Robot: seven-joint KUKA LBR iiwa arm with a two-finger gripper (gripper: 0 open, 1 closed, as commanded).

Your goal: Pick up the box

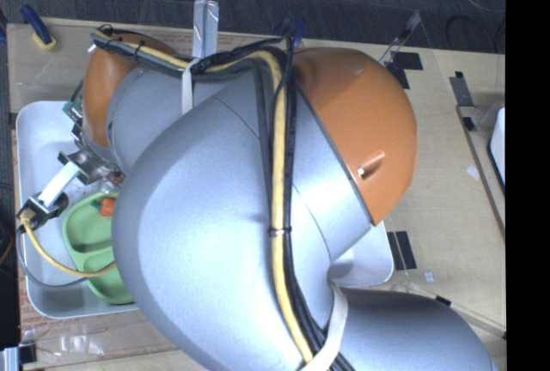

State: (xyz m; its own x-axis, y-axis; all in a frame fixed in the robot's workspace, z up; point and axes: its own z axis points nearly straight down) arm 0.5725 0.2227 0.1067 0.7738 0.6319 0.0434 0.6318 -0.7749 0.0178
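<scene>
A large grey robot arm (pixel 258 215) with orange bands fills most of the camera view, reaching from the right across a pale wooden worktop (pixel 447 155). Its wrist points down into the left white bin (pixel 34 124), and the arm's bulk covers the tool, so its opening and whatever it may be touching cannot be told. In that bin, just left of the arm, lies a green object (pixel 86 240) with a small orange piece (pixel 106 207) beside it. A yellow cable (pixel 277 189) runs along the arm. The box cannot be made out.
</scene>
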